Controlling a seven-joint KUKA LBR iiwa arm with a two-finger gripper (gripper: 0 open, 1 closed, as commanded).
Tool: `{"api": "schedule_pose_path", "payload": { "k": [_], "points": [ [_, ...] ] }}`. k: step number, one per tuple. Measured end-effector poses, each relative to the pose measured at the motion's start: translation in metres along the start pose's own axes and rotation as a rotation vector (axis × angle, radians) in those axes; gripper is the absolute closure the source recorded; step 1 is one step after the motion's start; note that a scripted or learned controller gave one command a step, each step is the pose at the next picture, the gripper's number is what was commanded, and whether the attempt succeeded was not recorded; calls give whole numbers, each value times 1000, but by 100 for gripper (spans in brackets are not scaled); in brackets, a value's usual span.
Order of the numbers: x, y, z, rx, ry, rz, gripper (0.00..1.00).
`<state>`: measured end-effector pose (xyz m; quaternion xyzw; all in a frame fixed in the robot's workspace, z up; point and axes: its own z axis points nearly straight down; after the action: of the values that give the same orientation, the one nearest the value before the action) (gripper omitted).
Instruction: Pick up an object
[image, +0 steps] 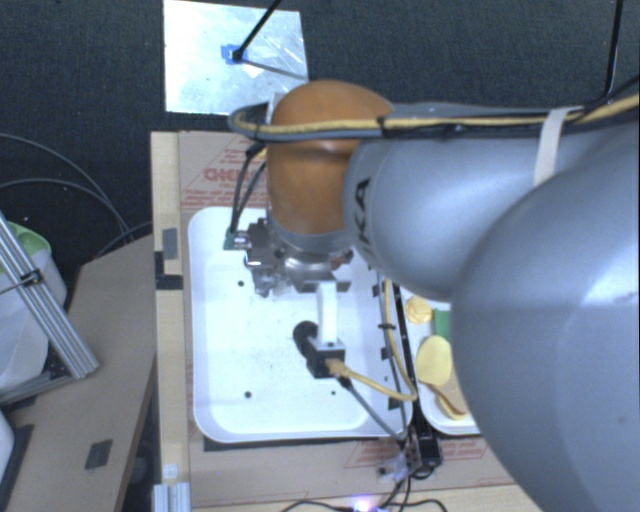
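Candidate for the pick, as far as we can see: a yellow spoon-shaped piece in the right bin, close by that bin's left wall, toward the table's near edge. Just beyond it lie a smaller yellow piece and a green bit, both partly hidden under the arm. What else that bin holds we cannot say; the arm covers it.

The wrist, below the orange band, hangs over the left bin, above its far half. The jaws point down beneath the wrist. We cannot tell whether they stand wide or narrow: too blurred and shadowed.

Our read: approach step, no grasp made yet.

To do it well, we would:
- carry the jaws over the walls between the bins before descending, keeping clear of the rims
- centre over the spoon-shaped piece's broad end rather than its thin handle
- set the jaws across its narrow width
- come straight down, since it lies near the wall and one jaw could catch the rim
- keep off the yellow and green neighbours
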<state>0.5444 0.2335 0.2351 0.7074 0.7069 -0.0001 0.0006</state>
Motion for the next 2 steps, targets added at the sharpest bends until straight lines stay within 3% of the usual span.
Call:
{"api": "schedule_pose_path", "payload": {
  "k": [1, 2],
  "points": [
    [1, -60, 0, 5, 1, -5, 100],
    [-9, 47, 20, -7, 2, 1, 100]
  ]
}}
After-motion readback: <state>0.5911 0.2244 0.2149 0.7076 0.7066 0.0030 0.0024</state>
